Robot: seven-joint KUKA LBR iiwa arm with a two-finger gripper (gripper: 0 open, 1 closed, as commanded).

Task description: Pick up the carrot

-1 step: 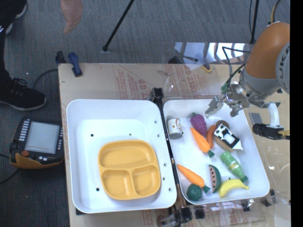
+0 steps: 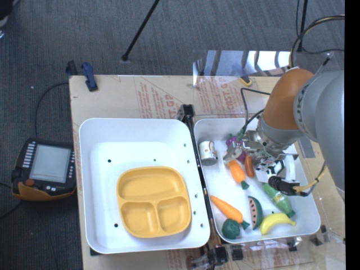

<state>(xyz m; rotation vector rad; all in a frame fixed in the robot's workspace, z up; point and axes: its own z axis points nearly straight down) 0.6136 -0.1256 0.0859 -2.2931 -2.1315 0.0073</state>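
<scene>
1. Near edge of the right bin (image 2: pixel 315 221): a dark green broccoli-like piece (image 2: pixel 231 228) lies at the near left corner, a watermelon slice (image 2: pixel 255 211) just to its right, and a yellow banana (image 2: pixel 277 223) further right along the near wall.
2. A carrot (image 2: pixel 226 208) lies just beyond the broccoli piece, close to the bin's left wall, its orange tip pointing far-left and its green top pointing near-right, almost touching the watermelon slice.
3. A green bottle-shaped item (image 2: pixel 278 198) lies to the right, between the banana and the gripper area.
4. A second carrot (image 2: pixel 238 173) lies mid-bin, tilted, its green top toward the near right. A small red-orange piece (image 2: pixel 249 165) sits just beside it on the right.
5. The gripper (image 2: pixel 251 149) hangs directly above and just beyond this second carrot, beside a purple item (image 2: pixel 233 143). Whether the claw is wide, narrow or closed on anything cannot be told; its tips are hidden among the objects.
6. A silver can (image 2: pixel 208 152) lies on its side near the bin's far left wall.
7. The arm (image 2: pixel 315 114) enters from the right, its orange band (image 2: pixel 284 97) above the wrist, the wrist angled down and left into the bin.
8. The left bin (image 2: pixel 98 139) holds a yellow divided plate (image 2: pixel 152 198).
</scene>
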